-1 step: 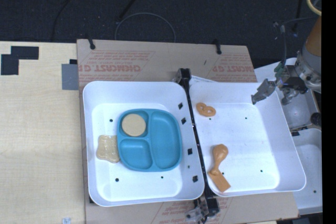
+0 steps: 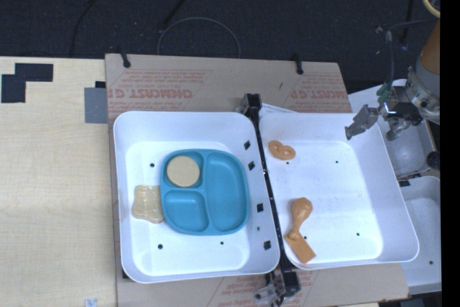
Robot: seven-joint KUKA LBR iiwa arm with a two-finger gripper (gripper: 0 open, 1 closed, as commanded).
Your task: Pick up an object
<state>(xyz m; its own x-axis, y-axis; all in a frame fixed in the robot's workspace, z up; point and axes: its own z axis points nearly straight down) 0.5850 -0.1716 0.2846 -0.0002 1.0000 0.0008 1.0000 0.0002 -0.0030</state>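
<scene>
Hanging at the far right edge of the right bin, the gripper is seen with nothing between its fingers, though whether it is spread or closed cannot be told. A pretzel-shaped piece and an orange drumstick-like toy are found in that bin, while a blue divided plate carrying a round cracker is set in the left bin, a pale toast piece just beside it.
</scene>
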